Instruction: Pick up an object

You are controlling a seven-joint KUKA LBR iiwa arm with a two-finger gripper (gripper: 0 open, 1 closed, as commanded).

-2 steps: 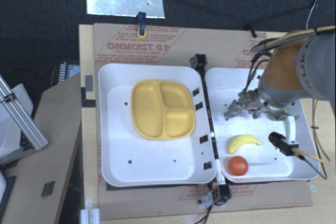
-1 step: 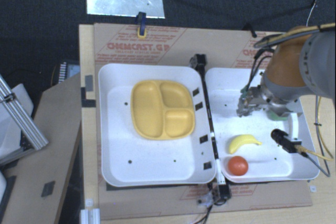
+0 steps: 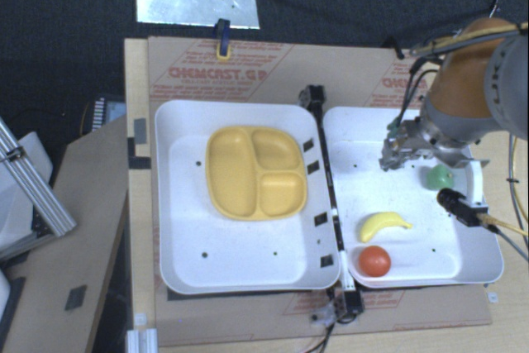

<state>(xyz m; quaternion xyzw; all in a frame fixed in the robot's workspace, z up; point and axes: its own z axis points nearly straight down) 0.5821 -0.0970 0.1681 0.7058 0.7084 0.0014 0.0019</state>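
Note:
In the right bin lie a yellow banana, a red-orange ball like a tomato near the front left corner, and a green object partly hidden under the arm. My gripper hangs over the back middle of the right bin, left of the green object and well behind the banana. I see nothing between its fingers.
The left bin holds a yellow three-compartment plate. A black divider strip runs between the bins. The arm's grey body and orange band cover the right bin's back right. Cables trail at the right edge.

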